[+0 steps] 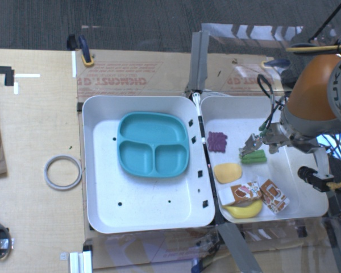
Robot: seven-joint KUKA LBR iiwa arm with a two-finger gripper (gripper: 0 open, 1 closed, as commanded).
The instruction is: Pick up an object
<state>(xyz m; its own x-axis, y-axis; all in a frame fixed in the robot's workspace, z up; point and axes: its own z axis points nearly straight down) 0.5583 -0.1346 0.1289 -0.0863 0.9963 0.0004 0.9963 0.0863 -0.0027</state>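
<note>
Nearest in the right bin: banana, then two packets, crinkly and likely slick. Further back, yellow lump, rounded. Beyond that, green piece, directly beneath the gripper, apparently touching its tips. Cannot tell whether gripped or merely touched; jaw width not readable under the metal. Probably light and stiff, short and bar-like; best taken across the narrow sides, near the middle, to stop it swivelling. Further still, purple piece, soft-looking, near the bin's left wall. In the left bin, a teal tray, smooth, wide, poor for a pinch.
</note>
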